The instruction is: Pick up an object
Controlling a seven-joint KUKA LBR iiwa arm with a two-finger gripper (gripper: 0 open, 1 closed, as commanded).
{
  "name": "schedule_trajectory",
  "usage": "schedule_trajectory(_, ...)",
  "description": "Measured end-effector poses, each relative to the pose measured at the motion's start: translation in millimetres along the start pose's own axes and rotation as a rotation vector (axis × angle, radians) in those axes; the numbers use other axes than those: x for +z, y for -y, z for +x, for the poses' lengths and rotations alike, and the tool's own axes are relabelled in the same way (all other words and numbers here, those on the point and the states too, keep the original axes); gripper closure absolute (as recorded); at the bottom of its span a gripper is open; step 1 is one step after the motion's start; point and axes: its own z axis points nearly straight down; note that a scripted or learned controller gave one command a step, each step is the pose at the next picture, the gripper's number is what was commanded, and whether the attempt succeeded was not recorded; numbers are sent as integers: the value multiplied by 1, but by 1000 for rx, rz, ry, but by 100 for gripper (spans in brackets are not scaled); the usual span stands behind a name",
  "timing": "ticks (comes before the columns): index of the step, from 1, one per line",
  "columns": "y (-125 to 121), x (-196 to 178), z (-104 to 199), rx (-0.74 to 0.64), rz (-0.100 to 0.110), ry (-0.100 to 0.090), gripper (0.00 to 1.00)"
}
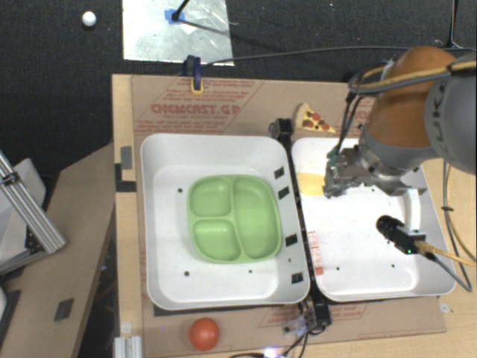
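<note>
1. The gripper [333, 183] is seen low in the right bin [373, 282], near its left wall. Whether it is released or clenched cannot be told, and no hold on anything can be confirmed.
2. The likeliest object, a yellow piece [309, 181], is found in that bin just beside the gripper, close to the wall shared with the left bin [168, 274].
3. The piece appears flat and thin, so it is judged likely to be pushed along the smooth floor or jammed against the wall rather than gripped.
4. The wall itself could be struck, since so little room is left beside it.
5. Both bins are made of smooth, hard white plastic with rounded corners.
6. A glossy green plate [232, 218], moulded into three compartments, is seated in the left bin.
</note>
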Motion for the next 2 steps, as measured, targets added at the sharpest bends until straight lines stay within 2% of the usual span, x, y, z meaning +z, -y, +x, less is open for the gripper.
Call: schedule_trajectory(2, -36, -7, 87, 2, 1, 0, 100)
